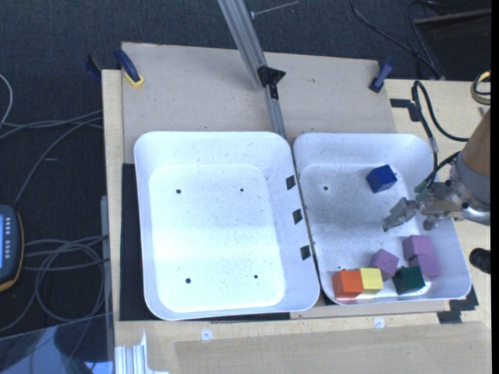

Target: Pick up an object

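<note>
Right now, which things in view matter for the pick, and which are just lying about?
For the job:
- gripper, over the right bin
- blue block
- purple blocks
- orange block
- yellow block
- dark green block

Lying about:
- left bin
- blue clamps
- floor cables

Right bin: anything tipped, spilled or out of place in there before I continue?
Nothing stands out. The blue cube sits alone near the far side of the right bin; the orange, yellow, green and purple blocks cluster in its near corner, all inside the rim.
</note>
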